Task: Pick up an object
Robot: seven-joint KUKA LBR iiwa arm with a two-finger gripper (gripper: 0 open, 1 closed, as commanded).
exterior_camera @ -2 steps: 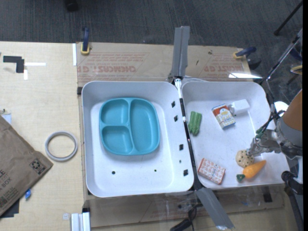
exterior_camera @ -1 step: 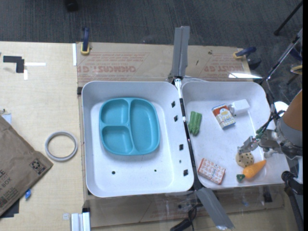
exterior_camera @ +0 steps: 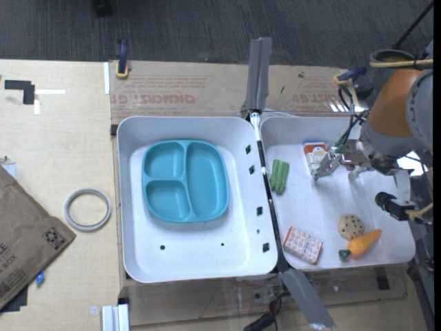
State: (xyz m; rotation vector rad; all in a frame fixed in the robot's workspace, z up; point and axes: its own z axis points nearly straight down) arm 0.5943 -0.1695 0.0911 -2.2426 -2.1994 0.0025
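1. We see two shallow white bins side by side on the bench: the left white bin [exterior_camera: 131, 205] holds a turquoise plastic divided plate [exterior_camera: 186, 181], and the right white bin [exterior_camera: 313, 205] holds the small loose objects.
2. The grey arm with its orange band [exterior_camera: 394, 102] comes in from the right, and its metal two-finger gripper [exterior_camera: 339, 165] sits low over the upper middle of the right bin.
3. The gripper's fingers [exterior_camera: 322, 169] look spread apart with nothing between them, so we read the pincer as released.
4. Just beside the left fingertip, and seemingly touching it, lies a small white carton with red and orange print [exterior_camera: 315, 154]; its long axis runs roughly from the bin's far wall toward the near one.
5. A green ridged vegetable-shaped toy [exterior_camera: 279, 176] lies near the bin's left wall, its long axis running far to near, almost parallel to the divider between the bins.
6. A red-and-white patterned flat packet [exterior_camera: 303, 245] rests at the near left corner, tilted so its long side slants down to the right.
7. A round tan cookie with dark spots [exterior_camera: 351, 225] lies near the right side, just above an orange toy carrot [exterior_camera: 361, 243].
8. The carrot's long axis slants: its green leafy end points down-left, its orange tip up-right.
9. On the bench left of the bins, we note a grey tape ring [exterior_camera: 87, 208] and a brown cardboard box [exterior_camera: 24, 236].
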